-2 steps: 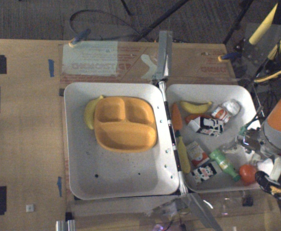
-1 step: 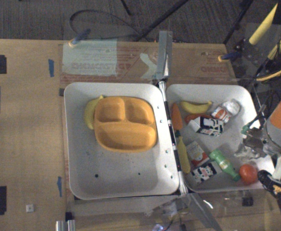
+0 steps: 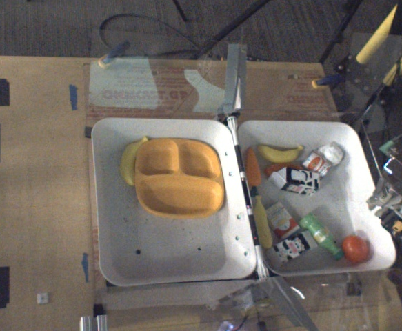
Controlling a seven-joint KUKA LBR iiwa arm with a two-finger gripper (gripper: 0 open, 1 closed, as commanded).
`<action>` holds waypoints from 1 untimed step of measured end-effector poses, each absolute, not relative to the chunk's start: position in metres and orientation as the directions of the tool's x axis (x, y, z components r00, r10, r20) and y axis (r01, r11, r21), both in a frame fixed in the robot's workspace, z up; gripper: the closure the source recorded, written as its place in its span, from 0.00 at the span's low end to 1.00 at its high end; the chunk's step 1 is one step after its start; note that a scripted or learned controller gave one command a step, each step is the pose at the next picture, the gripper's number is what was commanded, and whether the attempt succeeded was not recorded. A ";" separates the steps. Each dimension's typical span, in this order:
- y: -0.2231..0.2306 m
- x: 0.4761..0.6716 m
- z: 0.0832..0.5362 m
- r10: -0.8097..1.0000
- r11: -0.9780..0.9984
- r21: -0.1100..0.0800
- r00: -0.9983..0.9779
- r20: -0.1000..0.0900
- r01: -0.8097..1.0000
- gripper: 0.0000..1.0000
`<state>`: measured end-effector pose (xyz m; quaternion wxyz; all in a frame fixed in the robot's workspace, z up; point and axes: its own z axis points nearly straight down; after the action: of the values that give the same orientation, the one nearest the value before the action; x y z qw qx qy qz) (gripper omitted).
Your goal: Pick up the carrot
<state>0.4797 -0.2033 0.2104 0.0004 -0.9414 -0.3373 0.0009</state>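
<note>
Lying in the right bin [image 3: 366, 185], the carrot [image 3: 253, 167] sits far from the claw [image 3: 394, 198]; I cannot tell its state.

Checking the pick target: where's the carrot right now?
The carrot lies in the right bin, against its left wall beside the divider between the bins, just left of the yellow banana and the milk carton.

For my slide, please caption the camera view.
Orange carrot lies along the left wall of the right white bin; gripper waits beside it.
</note>
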 end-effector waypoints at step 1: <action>-0.149 0.511 0.240 0.793 -0.610 0.000 0.610 -0.001 0.793 1.00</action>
<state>0.5106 -0.1486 0.2400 -0.0003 -0.8971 -0.4418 0.0005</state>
